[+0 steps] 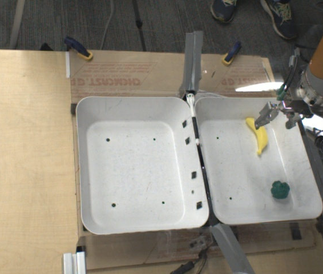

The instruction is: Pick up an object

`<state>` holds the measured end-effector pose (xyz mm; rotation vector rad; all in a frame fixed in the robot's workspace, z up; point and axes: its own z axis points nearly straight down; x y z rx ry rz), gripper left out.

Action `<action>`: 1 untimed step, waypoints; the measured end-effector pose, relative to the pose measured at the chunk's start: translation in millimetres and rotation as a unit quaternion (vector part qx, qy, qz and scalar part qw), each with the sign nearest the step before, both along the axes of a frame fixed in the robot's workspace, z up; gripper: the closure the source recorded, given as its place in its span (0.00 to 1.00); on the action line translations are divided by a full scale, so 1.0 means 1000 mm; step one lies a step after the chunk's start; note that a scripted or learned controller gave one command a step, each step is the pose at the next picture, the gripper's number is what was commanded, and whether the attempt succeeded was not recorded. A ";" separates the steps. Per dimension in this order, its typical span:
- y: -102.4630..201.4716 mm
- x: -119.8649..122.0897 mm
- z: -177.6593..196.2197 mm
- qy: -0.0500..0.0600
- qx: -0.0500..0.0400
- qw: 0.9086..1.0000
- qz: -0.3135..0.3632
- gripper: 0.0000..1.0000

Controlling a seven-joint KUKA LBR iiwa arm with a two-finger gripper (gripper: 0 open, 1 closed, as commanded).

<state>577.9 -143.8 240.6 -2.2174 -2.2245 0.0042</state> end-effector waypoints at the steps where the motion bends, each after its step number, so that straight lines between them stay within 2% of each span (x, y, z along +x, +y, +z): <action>1: -0.046 0.041 -0.092 0.000 0.000 0.994 -0.110 0.00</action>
